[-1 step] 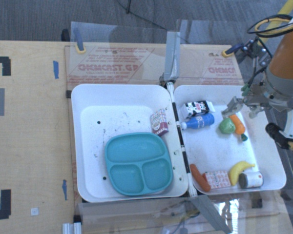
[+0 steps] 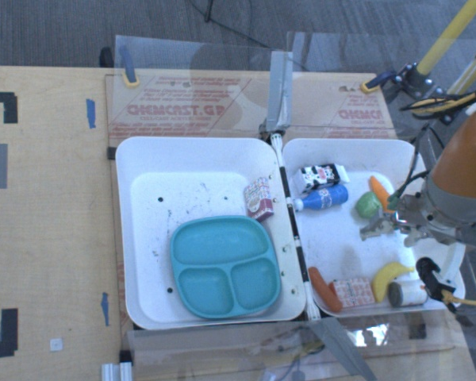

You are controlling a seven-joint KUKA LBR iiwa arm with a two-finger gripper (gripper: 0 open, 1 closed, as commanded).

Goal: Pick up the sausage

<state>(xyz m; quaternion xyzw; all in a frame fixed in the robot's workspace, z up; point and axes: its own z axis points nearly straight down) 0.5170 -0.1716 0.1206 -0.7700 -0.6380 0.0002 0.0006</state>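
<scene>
- The sausage (image 2: 325, 290), reddish-orange, lies at the lower left corner of the right bin (image 2: 345, 151), hard against the wall that divides the two bins, slanting down toward the frame's bottom.
- Just beside the sausage's right end sits a small pink-and-white packet (image 2: 354, 291), touching or nearly touching it; next along the bottom edge come a yellow banana (image 2: 389, 277) and a pale cylinder with a dark end (image 2: 406, 294).
- Higher in the right bin lie a black-and-white carton (image 2: 320, 175), a blue bottle with a white cap (image 2: 323, 198), a green round item (image 2: 368, 205) and an orange carrot-like piece (image 2: 380, 190).
- The gripper (image 2: 379, 227) hangs at the right of the right bin, near the green item and well apart from the sausage; nothing can be seen in it, and how far it is open I cannot tell.
- The arm's orange band (image 2: 465, 159) and grey wrist sit at the frame's right edge, with a black cable looping down beside the banana.
- The left bin (image 2: 143, 205) holds a teal divided plate (image 2: 224, 265) and a small red-and-white packet (image 2: 259, 198) near the dividing wall.
- Both bins rest on a light wooden bench (image 2: 47, 213) marked with black and blue tape; clear panels with red lettering stand behind, and grey floor fills the top of the frame.
</scene>
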